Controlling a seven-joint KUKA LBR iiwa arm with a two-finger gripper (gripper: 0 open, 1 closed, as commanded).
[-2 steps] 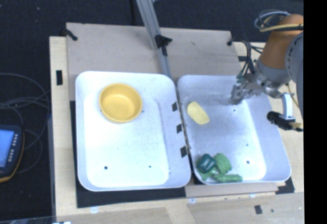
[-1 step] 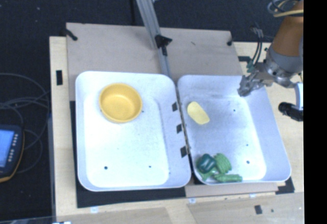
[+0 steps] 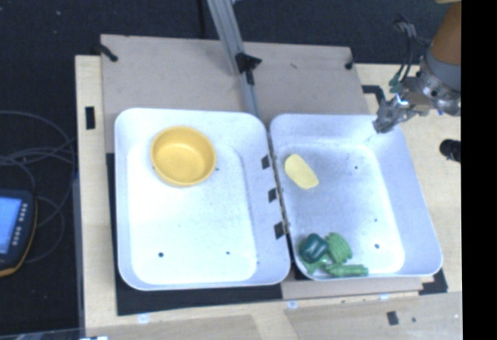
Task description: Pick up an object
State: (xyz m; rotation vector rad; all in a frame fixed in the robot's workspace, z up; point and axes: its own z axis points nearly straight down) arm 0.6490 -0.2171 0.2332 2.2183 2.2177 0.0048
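Observation:
A yellow bowl sits upright in the upper left of the left bin. In the right bin a pale yellow lump lies near the left wall, and a cluster of green objects rests by the front wall. My gripper hangs over the right bin's far right corner, well apart from every object, with nothing visible between its fingers.
A slanted metal pole rises from behind the divider between the bins. A tan board lies behind both bins. A handheld pendant with a blue screen rests off the bench at the left.

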